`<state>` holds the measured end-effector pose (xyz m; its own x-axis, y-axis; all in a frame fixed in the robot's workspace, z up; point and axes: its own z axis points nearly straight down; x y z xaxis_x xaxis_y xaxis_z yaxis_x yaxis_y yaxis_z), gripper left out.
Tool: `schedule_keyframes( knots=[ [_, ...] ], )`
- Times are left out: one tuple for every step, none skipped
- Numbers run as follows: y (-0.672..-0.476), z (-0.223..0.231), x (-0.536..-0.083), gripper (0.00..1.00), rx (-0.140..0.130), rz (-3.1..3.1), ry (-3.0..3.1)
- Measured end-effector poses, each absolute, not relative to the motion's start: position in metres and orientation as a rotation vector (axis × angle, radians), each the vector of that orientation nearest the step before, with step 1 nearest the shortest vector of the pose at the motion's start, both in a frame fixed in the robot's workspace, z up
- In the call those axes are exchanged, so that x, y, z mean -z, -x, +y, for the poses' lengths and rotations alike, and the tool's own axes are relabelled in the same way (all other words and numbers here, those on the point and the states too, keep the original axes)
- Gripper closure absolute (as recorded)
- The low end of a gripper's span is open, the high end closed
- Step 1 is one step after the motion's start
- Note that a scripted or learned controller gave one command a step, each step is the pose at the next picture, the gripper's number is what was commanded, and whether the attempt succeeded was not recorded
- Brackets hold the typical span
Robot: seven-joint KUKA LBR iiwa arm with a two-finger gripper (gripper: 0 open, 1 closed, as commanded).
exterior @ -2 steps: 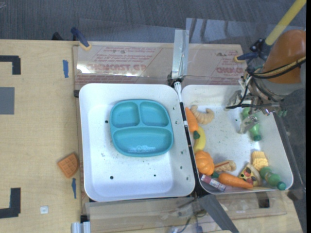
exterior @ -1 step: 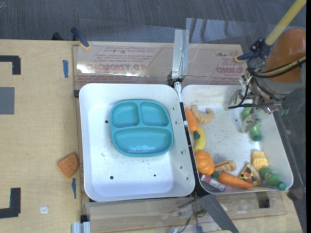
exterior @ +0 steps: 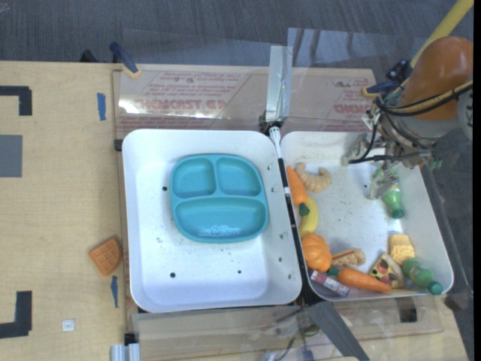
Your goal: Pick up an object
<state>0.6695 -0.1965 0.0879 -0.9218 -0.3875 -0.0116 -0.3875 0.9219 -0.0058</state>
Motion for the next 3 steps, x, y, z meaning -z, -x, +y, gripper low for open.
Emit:
schedule_keyframes(
  knots=[
    [-0.594,-0.225,-0.088,0.0,0.007,2.997,0.915],
    [-0.585,-0.201,-0.089,0.0,0.004,3.008,0.875],
    [-0.622,-0.177,-0.089,0.0,0.005,2.995,0.908]
  ],
)
